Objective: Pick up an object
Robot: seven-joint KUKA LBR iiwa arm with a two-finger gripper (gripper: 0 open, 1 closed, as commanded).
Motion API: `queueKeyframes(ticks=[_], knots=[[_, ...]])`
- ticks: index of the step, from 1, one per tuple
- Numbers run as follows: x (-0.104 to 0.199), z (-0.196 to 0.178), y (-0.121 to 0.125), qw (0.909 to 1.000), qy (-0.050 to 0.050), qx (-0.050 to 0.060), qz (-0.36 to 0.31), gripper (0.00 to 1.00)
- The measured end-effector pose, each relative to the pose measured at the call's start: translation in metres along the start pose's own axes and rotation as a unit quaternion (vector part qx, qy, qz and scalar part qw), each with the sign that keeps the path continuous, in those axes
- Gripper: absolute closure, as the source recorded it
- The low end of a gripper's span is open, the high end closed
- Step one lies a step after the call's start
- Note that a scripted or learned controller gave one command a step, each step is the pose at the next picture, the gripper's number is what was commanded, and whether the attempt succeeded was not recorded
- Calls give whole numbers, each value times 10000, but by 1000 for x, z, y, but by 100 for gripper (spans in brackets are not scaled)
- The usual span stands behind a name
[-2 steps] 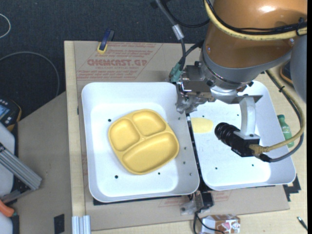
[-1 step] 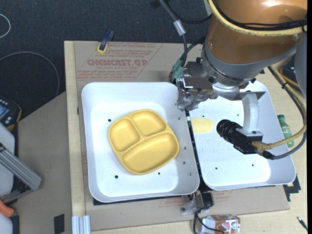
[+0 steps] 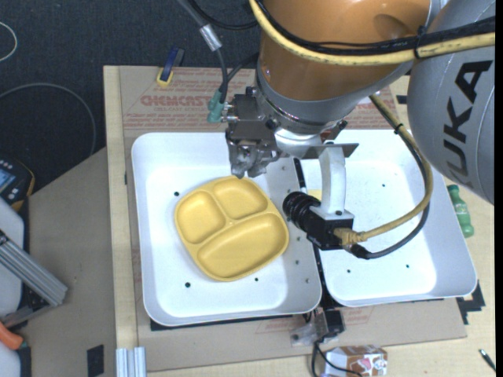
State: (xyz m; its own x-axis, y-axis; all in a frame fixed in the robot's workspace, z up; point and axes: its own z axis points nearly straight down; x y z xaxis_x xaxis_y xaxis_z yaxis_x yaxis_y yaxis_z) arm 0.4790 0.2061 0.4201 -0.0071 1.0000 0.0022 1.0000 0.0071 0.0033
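Note:
A yellow divided plate (image 3: 230, 228) with three compartments lies in the left white bin (image 3: 157, 210), slightly turned. My gripper (image 3: 251, 162) hangs just over the plate's far edge, near the bin's back right corner. The big orange band and grey wrist above it hide much of the gripper body. A small yellow thing (image 3: 313, 195) peeks out in the right bin (image 3: 393, 234), mostly hidden behind a black cylindrical fitting (image 3: 308, 214) on the arm.
Cables loop from the arm across the right bin's left half. A green object (image 3: 462, 210) lies outside the right bin's right rim. A cardboard sheet (image 3: 173, 93) lies under both bins. A blue-and-yellow clip (image 3: 168, 67) sits at its back left.

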Motion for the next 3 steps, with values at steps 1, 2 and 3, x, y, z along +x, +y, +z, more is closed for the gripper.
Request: queueKeyframes(ticks=[1, 2, 3], knots=[[20, -121, 1, 10000, 25, -53, 14, 100], [-56, -116, 0, 10000, -19, 32, 67, 100], [-108, -4, -1, 9999, -32, 80, 71, 100]])
